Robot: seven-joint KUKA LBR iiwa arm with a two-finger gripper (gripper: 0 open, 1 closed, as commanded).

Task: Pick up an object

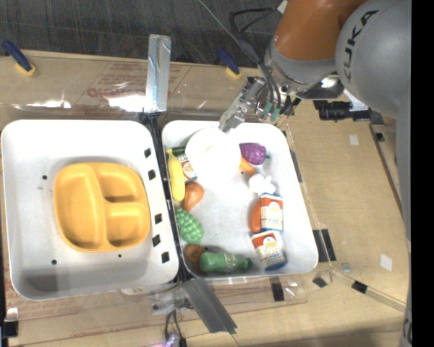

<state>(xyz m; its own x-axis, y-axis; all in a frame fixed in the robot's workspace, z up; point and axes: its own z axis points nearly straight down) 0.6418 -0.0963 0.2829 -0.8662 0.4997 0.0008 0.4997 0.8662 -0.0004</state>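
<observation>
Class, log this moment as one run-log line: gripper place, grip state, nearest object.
gripper: above far rim of right white bin | grip: cannot tell | nearest: round white plate | purple toy grape bunch: untouched

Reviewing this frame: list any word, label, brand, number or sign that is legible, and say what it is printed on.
"KUKA": grey lettering on the arm's housing, seen slanted and partly cut off.
Labels on the two small bottles in the right bin: too small and blurred to read.
Faint reddish print on the cardboard sheet behind the bins: too washed out to read.
Green bottle: no readable text.
</observation>
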